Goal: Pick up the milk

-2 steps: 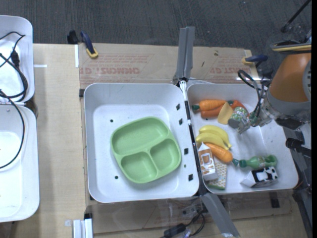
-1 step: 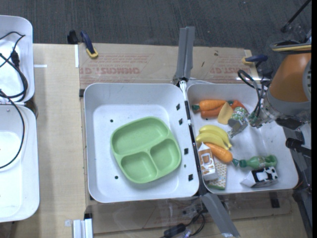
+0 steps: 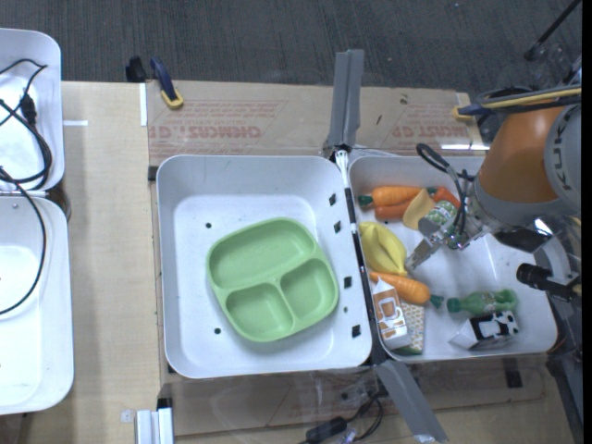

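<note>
The milk point(image 3: 488, 328) is a small carton with black and white cow patches, lying on its side near the front right corner of the right bin point(image 3: 532, 276). My gripper point(image 3: 424, 251) hangs over the middle of that bin, pointing down and left towards the banana point(image 3: 384, 246) and a carrot point(image 3: 407, 286). It is well to the left of the milk and further back, apart from it. The grey arm with its orange band point(image 3: 518, 160) reaches in from the right.
Sharing the right bin are two carrots point(image 3: 396, 197) at the back, an orange and white carton point(image 3: 392, 314) at the front left and a green bottle point(image 3: 481, 301) just behind the milk. The left bin point(image 3: 185, 248) holds a green divided plate point(image 3: 271, 278).
</note>
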### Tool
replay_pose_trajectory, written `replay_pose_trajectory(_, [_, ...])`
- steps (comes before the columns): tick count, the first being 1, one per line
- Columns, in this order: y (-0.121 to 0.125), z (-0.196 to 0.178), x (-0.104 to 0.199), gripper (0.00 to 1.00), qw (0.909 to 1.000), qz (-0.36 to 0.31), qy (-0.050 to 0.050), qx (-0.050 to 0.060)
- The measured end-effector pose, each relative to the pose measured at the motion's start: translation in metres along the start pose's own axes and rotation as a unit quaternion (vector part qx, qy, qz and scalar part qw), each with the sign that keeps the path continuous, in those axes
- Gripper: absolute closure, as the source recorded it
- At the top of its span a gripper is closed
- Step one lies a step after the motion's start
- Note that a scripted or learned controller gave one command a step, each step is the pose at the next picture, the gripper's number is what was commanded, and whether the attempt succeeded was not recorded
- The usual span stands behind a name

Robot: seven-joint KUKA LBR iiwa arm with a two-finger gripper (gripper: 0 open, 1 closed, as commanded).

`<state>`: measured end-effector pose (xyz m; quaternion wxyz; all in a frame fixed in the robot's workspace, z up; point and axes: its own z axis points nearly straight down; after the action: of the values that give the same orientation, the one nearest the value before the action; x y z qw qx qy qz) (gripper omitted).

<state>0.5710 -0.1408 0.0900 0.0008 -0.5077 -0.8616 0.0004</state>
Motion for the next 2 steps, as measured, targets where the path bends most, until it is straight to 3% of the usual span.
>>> replay_pose_trajectory(1, [0.026,0.0,-0.005,0.0,0.9986,-0.052,0.0,0.0])
replay_pose_trajectory(2, [0.066,0.0,0.0,0.0,0.9866,-0.163,-0.001,-0.001])
